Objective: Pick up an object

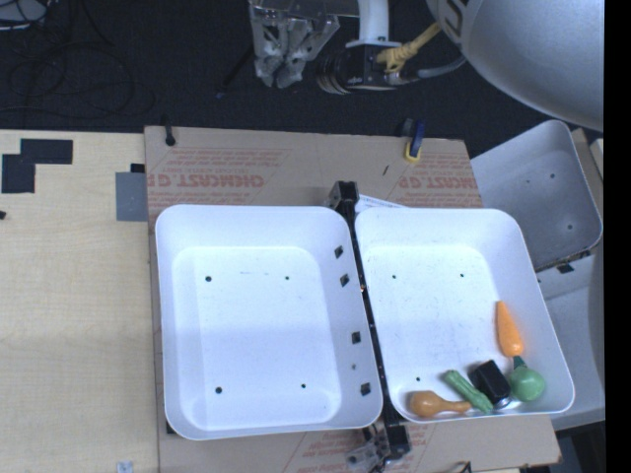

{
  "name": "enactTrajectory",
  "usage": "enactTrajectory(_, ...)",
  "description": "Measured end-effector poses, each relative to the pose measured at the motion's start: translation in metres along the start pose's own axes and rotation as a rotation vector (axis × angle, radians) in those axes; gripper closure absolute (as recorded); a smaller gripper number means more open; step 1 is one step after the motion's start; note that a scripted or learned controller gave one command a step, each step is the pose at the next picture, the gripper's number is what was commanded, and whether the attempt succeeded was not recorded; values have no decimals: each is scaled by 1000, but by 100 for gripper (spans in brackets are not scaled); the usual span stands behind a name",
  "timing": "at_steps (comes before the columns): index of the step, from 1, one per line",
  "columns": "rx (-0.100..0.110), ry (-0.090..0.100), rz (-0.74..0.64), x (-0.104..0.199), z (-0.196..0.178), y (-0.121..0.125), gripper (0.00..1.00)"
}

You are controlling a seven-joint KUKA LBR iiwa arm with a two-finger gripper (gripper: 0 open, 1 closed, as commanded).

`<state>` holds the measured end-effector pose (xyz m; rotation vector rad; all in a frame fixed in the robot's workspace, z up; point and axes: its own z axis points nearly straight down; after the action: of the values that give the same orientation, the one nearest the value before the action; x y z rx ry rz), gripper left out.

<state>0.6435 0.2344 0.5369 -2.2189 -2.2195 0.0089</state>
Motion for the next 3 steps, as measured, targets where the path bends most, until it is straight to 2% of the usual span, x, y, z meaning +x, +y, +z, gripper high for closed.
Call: enactTrajectory(3, -2, 0, -3, 9, 0, 0, 100)
